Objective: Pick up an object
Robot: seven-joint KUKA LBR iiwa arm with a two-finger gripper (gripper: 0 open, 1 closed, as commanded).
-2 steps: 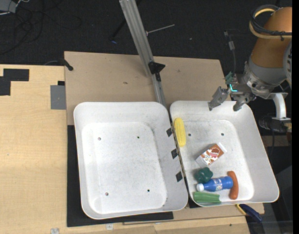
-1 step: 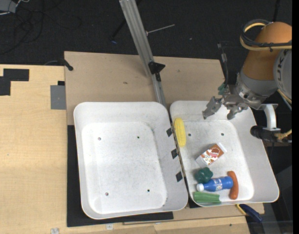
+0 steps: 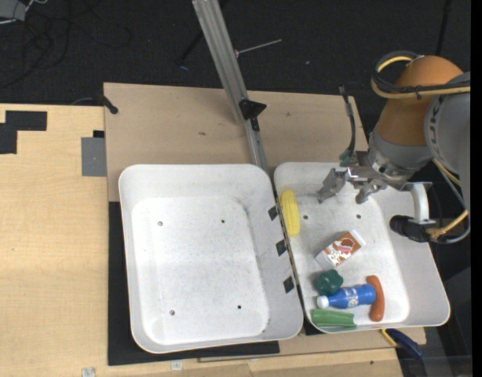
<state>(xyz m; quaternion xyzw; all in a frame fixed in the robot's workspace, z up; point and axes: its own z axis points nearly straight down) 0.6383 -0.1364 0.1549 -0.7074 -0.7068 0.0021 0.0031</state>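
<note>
My gripper (image 3: pixel 345 192) hangs over the back of the right bin (image 3: pixel 418 289), its two fingers spread apart with nothing between them. A yellow corn-like piece (image 3: pixel 290 211) lies along the bin's left wall, left of the gripper. Nearer the front lie a red and white carton (image 3: pixel 341 249), a dark green lump (image 3: pixel 330 280), a blue and white bottle (image 3: pixel 349 296), an orange-red sausage shape (image 3: pixel 375 298) and a green pod (image 3: pixel 333 318).
The left bin (image 3: pixel 198 254) sits beside the right one, with black clips along the shared edge. A slanted metal rail (image 3: pixel 228 69) rises behind the bins. A white handle and cables (image 3: pixel 419 210) hang at the arm's wrist by the right bin's far side.
</note>
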